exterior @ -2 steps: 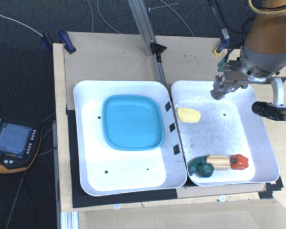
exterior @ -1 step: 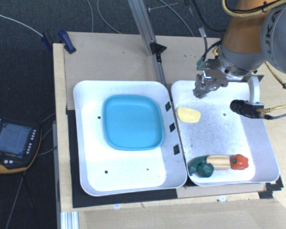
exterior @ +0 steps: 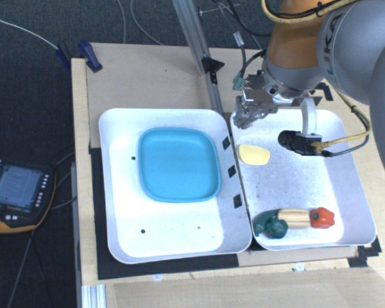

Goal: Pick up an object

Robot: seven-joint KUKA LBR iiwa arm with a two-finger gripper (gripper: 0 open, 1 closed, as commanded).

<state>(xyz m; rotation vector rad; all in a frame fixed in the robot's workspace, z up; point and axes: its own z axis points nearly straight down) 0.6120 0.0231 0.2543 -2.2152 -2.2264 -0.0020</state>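
Observation:
My gripper [exterior: 246, 117] hangs over the far left corner of the right bin [exterior: 346, 172], just above and left of a pale yellow piece [exterior: 254, 154] that lies near the bin's left wall. Nothing shows between its fingers. Along the bin's near edge lie a dark green object [exterior: 271, 226], a tan cylinder [exterior: 294, 218] and a red tomato-like object [exterior: 321, 217] in a row. A blue square plate [exterior: 178, 163] sits in the left bin [exterior: 119, 223].
A metal pole [exterior: 196, 37] slants up from between the bins. A black clip-like device with a yellow cable [exterior: 300, 141] hangs from the arm over the right bin. A handheld pendant [exterior: 16, 191] lies off the bench at far left.

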